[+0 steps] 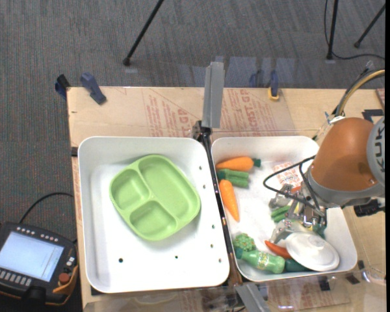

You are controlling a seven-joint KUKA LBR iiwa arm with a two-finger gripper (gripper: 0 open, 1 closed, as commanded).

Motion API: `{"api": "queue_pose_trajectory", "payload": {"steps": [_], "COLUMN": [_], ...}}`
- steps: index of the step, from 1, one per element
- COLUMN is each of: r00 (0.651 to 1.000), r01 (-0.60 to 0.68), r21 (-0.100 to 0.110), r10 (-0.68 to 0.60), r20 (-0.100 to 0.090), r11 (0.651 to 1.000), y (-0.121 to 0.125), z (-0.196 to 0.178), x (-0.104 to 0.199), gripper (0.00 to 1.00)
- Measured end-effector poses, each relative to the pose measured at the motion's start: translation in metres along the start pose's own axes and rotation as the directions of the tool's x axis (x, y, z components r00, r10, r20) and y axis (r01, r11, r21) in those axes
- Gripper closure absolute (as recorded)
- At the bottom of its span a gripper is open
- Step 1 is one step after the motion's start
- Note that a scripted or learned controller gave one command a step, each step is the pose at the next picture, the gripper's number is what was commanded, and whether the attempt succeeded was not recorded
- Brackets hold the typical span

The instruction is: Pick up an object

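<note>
Hand (294,221) down low in the right bin (260,143), near its right side, metal fingers pointing down-left over a clutter of toy food; can't tell if it's open or closed from this angle, and nothing visibly gripped between the fingers. My orange wrist band (343,153) sits just above it, arm coming in from the right. Right under the hand: white lid-like dish (313,252) at the bin's near-right corner, w/ a red pepper-ish piece (277,247) touching its left edge. Some green bits (281,208) just left of the fingers, partly hidden. Near the front wall, a green bottle-shaped toy (261,260) lying on its side, a green broccoli (244,243) touching its left end. Over on the bin's left side, one carrot (229,199) lying lengthwise close to the divider, a 2nd carrot (235,164) across the top, a green veg (234,177) between them. Red-and-white card (286,169) flat near the back. Left bin (97,149) has a light-green 3-compartment plate (156,197), sitting tilted. Bench (136,112) is brown board w/ red print.
</note>
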State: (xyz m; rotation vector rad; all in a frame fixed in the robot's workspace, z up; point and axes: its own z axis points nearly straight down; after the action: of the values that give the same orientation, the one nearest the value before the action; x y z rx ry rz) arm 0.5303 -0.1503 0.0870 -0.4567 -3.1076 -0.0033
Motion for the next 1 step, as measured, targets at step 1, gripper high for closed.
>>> {"api": "queue_pose_trajectory", "payload": {"steps": [1], "r00": [0.996], "r01": [-0.086], "r21": [-0.002], "r10": [0.086], "r20": [0.016], "r11": [0.996], "y": [0.0052], "z": [-0.0034], "x": [0.0537], "gripper": [0.0]}}
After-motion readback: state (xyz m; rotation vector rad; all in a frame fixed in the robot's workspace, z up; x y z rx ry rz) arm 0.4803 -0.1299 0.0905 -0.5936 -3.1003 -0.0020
